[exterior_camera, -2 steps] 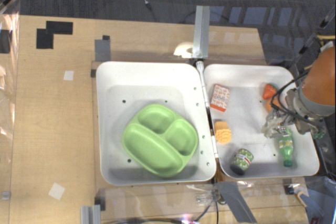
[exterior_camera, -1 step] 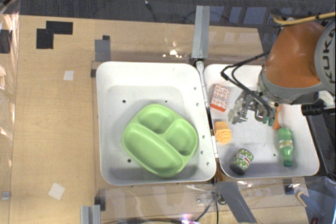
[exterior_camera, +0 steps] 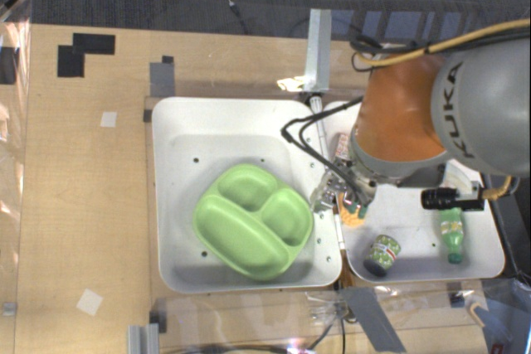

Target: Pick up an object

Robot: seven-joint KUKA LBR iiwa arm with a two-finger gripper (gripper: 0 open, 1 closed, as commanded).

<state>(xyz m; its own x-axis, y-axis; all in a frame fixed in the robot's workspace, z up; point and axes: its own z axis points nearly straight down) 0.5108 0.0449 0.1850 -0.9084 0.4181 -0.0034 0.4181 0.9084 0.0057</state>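
One tool over the divide between bins, grip state unclear, green tray beside it

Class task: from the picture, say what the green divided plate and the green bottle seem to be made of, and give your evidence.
Plate: probably moulded plastic, matte; even colour, soft rounded compartments, dull sheen.
Bottle: likely plastic, a bit glossier; too small to be sure.
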